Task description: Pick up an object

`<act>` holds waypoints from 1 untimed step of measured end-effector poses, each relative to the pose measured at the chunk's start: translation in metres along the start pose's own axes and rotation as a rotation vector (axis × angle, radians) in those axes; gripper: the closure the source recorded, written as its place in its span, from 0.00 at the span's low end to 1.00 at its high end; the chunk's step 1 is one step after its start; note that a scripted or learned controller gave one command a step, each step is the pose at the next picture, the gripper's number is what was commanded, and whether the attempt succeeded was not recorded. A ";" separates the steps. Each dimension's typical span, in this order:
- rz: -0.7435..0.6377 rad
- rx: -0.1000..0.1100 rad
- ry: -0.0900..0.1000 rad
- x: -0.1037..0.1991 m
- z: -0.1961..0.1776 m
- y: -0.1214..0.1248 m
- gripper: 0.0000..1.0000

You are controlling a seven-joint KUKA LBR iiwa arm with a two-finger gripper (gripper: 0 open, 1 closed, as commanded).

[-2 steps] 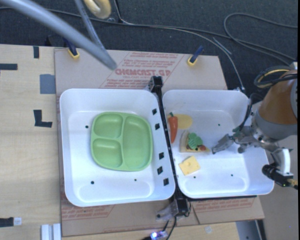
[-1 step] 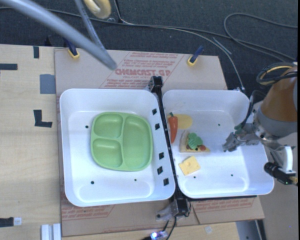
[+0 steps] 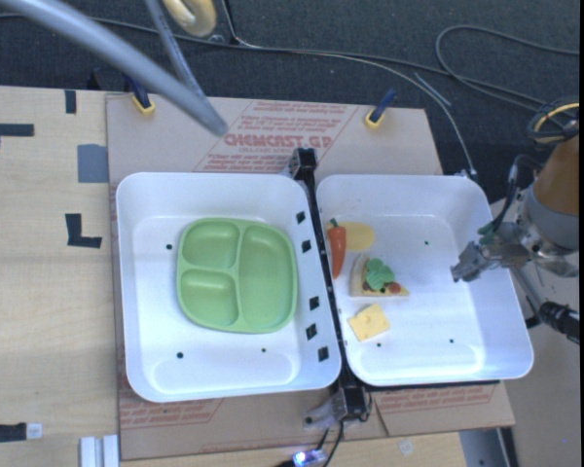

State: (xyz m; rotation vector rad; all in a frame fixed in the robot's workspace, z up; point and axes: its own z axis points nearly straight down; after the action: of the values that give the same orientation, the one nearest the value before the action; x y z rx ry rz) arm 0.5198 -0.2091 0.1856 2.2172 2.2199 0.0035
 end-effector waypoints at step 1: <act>-0.001 0.000 0.000 0.000 -0.048 0.002 1.00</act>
State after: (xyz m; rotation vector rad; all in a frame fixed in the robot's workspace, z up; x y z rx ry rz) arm 0.5212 -0.2088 0.2332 2.2159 2.2208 0.0031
